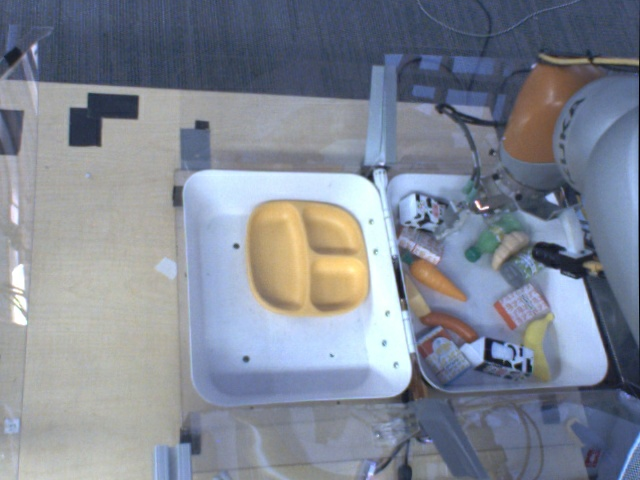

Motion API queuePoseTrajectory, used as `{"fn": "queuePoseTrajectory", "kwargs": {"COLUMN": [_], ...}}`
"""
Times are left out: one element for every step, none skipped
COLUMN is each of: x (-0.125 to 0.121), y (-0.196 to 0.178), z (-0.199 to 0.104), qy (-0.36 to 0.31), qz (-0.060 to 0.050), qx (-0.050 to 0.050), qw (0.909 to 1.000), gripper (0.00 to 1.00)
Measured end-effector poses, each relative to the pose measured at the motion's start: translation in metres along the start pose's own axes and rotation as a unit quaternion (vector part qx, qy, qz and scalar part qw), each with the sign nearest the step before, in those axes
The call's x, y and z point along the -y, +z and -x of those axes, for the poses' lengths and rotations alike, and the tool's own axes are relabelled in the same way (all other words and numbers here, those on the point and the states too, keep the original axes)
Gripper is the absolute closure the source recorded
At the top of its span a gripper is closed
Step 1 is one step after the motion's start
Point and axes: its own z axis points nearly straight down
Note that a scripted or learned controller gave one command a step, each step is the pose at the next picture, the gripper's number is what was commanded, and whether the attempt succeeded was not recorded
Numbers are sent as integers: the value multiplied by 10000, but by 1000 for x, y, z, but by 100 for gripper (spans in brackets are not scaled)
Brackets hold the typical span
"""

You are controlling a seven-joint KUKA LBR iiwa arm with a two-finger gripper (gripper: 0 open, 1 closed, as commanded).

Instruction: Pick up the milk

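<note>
Milk here looks to be a small black-and-white cow-patterned carton (423, 210), lying on its side in the far left corner of the right bin (596, 364), close against the wall that divides the two bins. A second carton (506, 356) with the same pattern lies near the bin's near edge, just beside a banana (541, 344), so which of the two counts as the target is a judgement; the far one is closer to the arm.

The gripper (483, 203) hangs over the far part of the right bin, to the right of that far carton and apart from it, with a green bottle (489, 244) just nearer. Its tip is small and cluttered, so I cannot tell whether it is open or closed, and nothing can be seen held in it.

The carton's corner spot probably matters: the walls on two sides leave little room, so an approach from the open right side seems likeliest. A carrot (438, 279) and a red sausage (450, 324) lie nearer along the same wall. The left bin (205, 298) bears a yellow divided tray (305, 256), well away from the work
</note>
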Motion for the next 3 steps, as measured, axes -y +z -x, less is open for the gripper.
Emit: {"fn": "queuePoseTrajectory", "kwargs": {"x": [6,5,2], "y": [9,8,-2], "z": [-19,-31,-34], "qy": [2639,4012,4829], "qz": [-260,-396,-289], "qx": [-95,-104,-127], "qw": [9642,9151,8751], "gripper": [0,0,0]}}
